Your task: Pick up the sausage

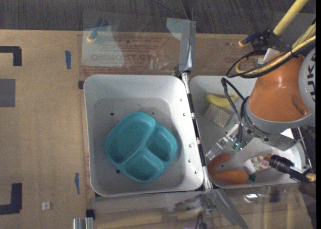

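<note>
The sausage (218, 162), a short reddish-brown piece, lies near the front left corner of the right bin (200, 92). My gripper (227, 141) hangs just above and slightly behind it, under the orange wrist band. Nothing shows held in it. The arm covers much of the right bin's far and right side.
An orange carrot (232, 176) lies right in front of the sausage, against the front wall. A yellow banana (218, 100) and a tan waffle-like piece (217, 116) sit further back. A white packet (259, 163) lies to the right. The left bin (95, 122) holds a teal divided plate (141, 146).
</note>
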Motion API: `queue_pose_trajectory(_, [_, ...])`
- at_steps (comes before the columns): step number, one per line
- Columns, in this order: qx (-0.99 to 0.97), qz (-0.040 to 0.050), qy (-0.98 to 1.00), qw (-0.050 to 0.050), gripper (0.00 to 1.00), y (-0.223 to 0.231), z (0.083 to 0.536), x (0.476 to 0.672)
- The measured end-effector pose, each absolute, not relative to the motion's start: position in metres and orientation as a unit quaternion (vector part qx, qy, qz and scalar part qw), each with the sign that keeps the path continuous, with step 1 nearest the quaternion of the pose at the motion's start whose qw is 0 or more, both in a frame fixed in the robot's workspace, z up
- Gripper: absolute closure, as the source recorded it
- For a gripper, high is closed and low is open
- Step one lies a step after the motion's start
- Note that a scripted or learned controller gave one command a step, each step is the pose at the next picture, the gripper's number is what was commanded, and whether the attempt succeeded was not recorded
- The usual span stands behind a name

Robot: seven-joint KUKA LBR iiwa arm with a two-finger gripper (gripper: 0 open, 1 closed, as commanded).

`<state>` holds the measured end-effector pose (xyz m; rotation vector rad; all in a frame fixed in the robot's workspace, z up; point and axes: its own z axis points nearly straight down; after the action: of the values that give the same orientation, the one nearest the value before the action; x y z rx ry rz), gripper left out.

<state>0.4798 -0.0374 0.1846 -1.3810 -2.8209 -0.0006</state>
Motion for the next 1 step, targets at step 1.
queue_pose_trajectory(1, [-0.440, -0.0002, -0.898, 0.000, 0.00, -0.0375, 0.1846, 0.4798])
